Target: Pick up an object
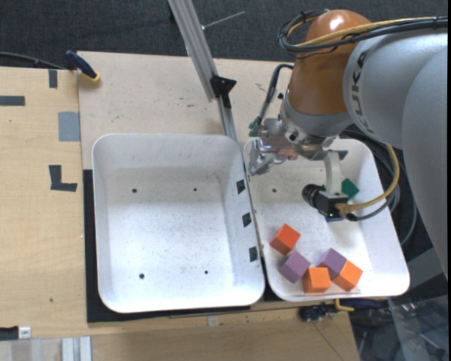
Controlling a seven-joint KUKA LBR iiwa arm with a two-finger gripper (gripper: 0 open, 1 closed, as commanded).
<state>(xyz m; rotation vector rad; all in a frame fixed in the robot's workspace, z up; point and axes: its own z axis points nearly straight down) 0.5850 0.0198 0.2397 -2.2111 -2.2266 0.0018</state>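
Plywood bench (pixel 150 104) fills most of the shot, dark carpet along the top edge, some grey tape bits on the left side and a blue-and-yellow clamp (pixel 83 65) near the back left corner; a silver metal rail (pixel 199 47) runs down diagonally from the top to the seam between the bins; the grey KUKA arm (pixel 406 89) with its orange band comes in from the right and takes up the upper right; left bin (pixel 105 201) is just bare white with a few dark dots; right bin (pixel 383 232) sits touching it, and that's where all the stuff is; the gripper (pixel 264 155) hangs over the back left corner of the right bin, right by the divider between the two, well apart from the blocks; honestly cannot tell how the fingers stand, and I see nothing between them; blocks are bunched at the front of the right bin: one orange cube (pixel 286 239) a bit on its own, then a cluster of purple cube (pixel 294 266), orange cube (pixel 316 279), purple cube (pixel 334 262) and orange cube (pixel 349 275) touching each other; a small green block (pixel 349 188) sits further back, next to a black part of the arm
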